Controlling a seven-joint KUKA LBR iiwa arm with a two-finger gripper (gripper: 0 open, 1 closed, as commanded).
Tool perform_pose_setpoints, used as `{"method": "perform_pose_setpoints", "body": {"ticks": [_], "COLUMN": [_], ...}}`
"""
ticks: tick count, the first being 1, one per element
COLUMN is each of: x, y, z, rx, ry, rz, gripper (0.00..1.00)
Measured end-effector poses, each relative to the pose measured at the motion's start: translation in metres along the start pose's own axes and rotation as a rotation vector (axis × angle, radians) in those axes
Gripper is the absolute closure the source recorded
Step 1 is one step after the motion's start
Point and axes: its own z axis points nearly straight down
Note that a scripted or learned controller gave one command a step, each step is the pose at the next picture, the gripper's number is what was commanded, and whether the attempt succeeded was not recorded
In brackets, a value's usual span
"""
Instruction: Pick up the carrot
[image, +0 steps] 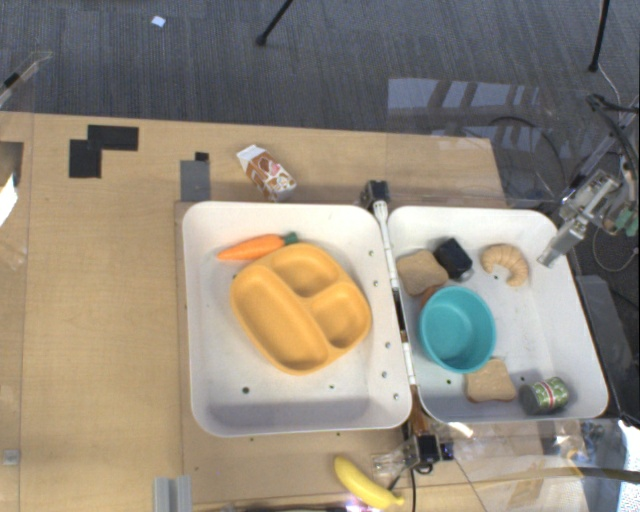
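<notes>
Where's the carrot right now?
The carrot lies in the left bin, near its far edge, touching the top of the yellow divided plate.

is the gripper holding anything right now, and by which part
Nothing is held. The gripper sits at the right bin's far edge, while the carrot lies in the left bin.

Left white bin (210, 400) before me: yellow divided plastic plate (299, 306). Right white bin (560, 330): teal round bowl (457, 328), croissant (505, 263), small black block (453, 258), green can (545, 395). Yellow banana (365, 487) on wooden surface (100, 330).
</notes>
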Motion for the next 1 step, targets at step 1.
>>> {"method": "perform_pose_setpoints", "body": {"ticks": [1], "x": [0.0344], "y": [-0.0354], "z": [-0.1112], "rx": [-0.001], "ry": [-0.012], "rz": [-0.296], "gripper": [0.0]}}
